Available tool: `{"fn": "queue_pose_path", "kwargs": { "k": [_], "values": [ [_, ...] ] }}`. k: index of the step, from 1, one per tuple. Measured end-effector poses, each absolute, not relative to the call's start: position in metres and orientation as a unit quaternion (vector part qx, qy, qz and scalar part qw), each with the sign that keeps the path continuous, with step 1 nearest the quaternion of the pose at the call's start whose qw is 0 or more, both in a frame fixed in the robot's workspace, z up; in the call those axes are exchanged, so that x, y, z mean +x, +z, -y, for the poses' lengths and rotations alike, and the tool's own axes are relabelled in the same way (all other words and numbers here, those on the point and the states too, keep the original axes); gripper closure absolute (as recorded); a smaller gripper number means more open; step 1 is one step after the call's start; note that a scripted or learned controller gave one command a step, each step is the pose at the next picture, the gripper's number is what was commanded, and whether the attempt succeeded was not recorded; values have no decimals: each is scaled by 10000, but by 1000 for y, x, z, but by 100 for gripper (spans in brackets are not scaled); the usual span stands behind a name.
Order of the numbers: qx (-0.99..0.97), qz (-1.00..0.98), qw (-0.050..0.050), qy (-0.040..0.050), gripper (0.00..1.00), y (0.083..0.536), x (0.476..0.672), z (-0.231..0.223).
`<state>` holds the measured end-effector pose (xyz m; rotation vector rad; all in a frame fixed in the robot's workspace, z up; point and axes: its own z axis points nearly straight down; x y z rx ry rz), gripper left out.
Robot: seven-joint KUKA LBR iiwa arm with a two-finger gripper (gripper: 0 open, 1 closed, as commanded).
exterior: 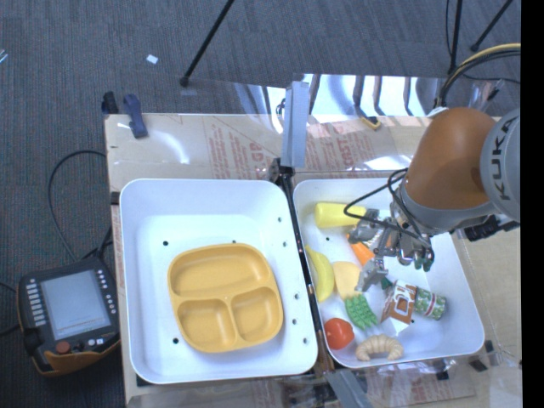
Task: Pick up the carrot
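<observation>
Small orange carrot [363, 252] in right white bin [463, 313], mostly hidden under claw [382, 257]; axis unclear. Claw state cannot be told. Left white bin [144, 228] holds yellow divided plate [225, 296].

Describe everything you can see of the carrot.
The carrot is a small orange piece, smooth like plastic toy food, lying in the right bin near its middle. Only part of it shows; the gripper sits right over its right side and hides the rest. A pale yellow piece lies just below it and a yellow block above. Whether the gripper touches it is unclear.
</observation>
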<state>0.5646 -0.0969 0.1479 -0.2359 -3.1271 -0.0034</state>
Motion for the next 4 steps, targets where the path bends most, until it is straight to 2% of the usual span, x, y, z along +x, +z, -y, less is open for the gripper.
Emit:
{"fn": "queue_pose_path", "kwargs": {
  "k": [1,2,3,4],
  "values": [
    [-1693,9856,34,-5,0,85,578,88],
    [-1661,9861,5,-5,100,98,580,86],
    [-2819,9594,0,-5,100,188,477,32],
    [-4376,8992,4,4,100,249,490,-14]
  ]
}}
